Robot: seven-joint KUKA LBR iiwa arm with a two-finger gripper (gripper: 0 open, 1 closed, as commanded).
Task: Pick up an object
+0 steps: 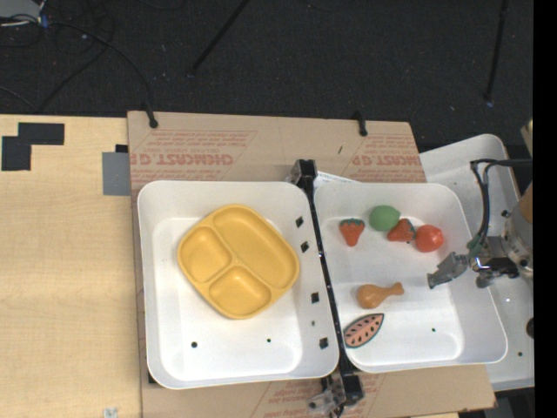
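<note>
The two-finger gripper (pixel 446 270), dark grey metal, hangs over the right edge of the right shallow white bin (pixel 466 342), reaching in from the right on its cabled wrist; whether it is apart or together cannot be told at this scale, and nothing is seen held in it. Nearest to it, just up and to its left, lies a round red toy tomato (pixel 428 238), touching a smaller red strawberry-shaped toy (pixel 401 230). Beyond these, farther left and slightly higher, sits a round green toy fruit (pixel 384 218), and farther left again a second red strawberry-shaped toy with a green cap (pixel 351 231). Left of the gripper and a little below it lies an orange-brown toy chicken drumstick (pixel 379 294), its thin end turned toward the gripper. Lower left of that, near the bin's divider wall, rests a toy watermelon slice, pink with a green rind (pixel 363 329). Across the divider, well apart from the gripper, the left shallow white bin (pixel 165 338) bears a yellow plastic three-compartment plate (pixel 238 260).
</note>
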